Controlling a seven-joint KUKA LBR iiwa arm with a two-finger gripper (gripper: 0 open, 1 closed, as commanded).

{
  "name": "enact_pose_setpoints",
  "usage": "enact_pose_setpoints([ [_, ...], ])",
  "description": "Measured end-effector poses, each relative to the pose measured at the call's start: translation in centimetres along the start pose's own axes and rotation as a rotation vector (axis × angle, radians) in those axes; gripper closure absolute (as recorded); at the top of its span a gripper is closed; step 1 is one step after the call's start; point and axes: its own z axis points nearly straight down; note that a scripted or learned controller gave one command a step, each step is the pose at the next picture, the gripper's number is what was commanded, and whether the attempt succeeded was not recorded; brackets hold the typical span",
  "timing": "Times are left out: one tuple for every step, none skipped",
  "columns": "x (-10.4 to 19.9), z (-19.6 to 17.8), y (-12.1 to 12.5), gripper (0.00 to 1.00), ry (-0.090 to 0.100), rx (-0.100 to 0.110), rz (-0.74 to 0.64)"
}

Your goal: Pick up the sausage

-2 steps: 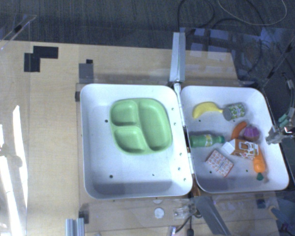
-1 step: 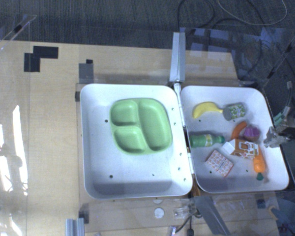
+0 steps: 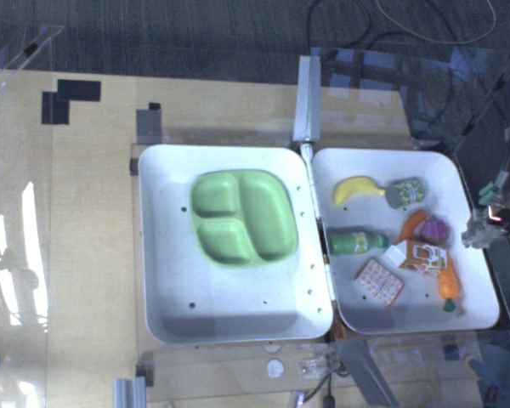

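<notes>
One fixed camera looks down aslant on both bins (image 3: 153, 228).

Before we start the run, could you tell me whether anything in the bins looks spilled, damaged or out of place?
Nothing stands out. The green divided plate sits flat in the left bin, and the toy foods, including the banana and green bottle, lie loose in the right bin.
</notes>
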Motion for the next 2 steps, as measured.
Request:
enact_pose_setpoints([
  [0.3, 1.0, -0.1, 1.0, 0.002, 0.003, 0.146],
  [0.6, -0.6, -0.1, 1.0, -0.001, 0.0, 0.215],
])
